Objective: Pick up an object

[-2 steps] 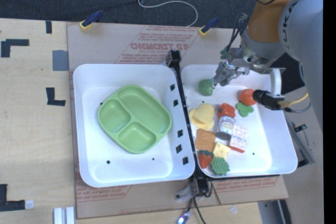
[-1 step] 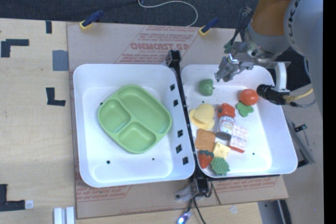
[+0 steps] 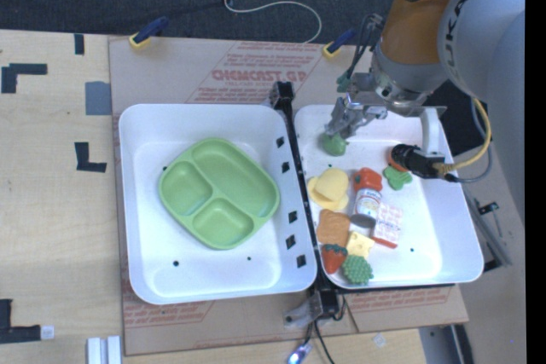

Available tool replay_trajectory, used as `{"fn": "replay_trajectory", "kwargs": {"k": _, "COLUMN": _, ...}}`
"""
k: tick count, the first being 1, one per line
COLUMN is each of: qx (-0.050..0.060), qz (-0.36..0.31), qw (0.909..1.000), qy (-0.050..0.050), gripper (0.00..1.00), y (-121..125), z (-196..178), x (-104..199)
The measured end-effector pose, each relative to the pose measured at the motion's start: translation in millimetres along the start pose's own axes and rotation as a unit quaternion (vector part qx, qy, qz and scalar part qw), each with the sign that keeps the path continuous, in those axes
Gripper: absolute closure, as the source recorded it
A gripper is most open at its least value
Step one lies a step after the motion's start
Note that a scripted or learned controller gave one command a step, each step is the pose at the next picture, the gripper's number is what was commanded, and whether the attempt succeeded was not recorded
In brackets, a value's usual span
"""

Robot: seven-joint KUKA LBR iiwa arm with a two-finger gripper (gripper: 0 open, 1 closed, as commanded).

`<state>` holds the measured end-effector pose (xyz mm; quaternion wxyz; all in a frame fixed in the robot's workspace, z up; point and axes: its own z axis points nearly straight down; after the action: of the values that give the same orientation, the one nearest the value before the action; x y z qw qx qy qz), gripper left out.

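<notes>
**Pincer sitting over small green item in right bin**

Pincer (image 3: 341, 125) is hanging at the far-left corner area of the right bin (image 3: 452, 222), fingers pointing down. A small green object (image 3: 334, 144) is lying right at the fingertips, touching or nearly so; can't tell if the fingers are spread or closed on it, too blurry and partly hidden by the wrist. Nothing is visibly lifted.

Going outward from the pincer: just nearer the camera, a yellow toy piece (image 3: 331, 186) is lying on the bin floor. Beside that, to the right of it, a red toy (image 3: 368, 178) and a small bottle-like item (image 3: 368, 204) are sitting close together. Off to the pincer's right, a small green piece (image 3: 397, 176) is lying next to a black part of the arm. Further toward the near edge: an orange-brown block (image 3: 333, 228), a white packet with red print (image 3: 388, 222), a yellow wedge (image 3: 362, 245), a strawberry toy (image 3: 333, 257) and a green bumpy toy (image 3: 358, 269), all bunched up and touching.

Well off to the pincer's left, across the divider, the left bin (image 3: 141, 217) is holding a green sectioned tray (image 3: 218, 193), lying flat at an angle.

Both bins are resting on cardboard (image 3: 247, 77) on the worktop (image 3: 51, 183).
</notes>
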<state>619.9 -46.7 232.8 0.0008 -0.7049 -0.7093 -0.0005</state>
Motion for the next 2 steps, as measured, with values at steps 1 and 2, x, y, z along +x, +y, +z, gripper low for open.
{"fn": "replay_trajectory", "kwargs": {"k": 1, "qx": 0.002, "qz": 0.001, "qw": 1.0000, "qy": 0.000, "gripper": 1.00, "y": -33, "z": 12, "x": 41}}
{"fn": "replay_trajectory", "kwargs": {"k": 2, "qx": 0.001, "qz": 0.001, "qw": 1.0000, "qy": -0.001, "gripper": 1.00, "y": -39, "z": 18, "x": 72}}
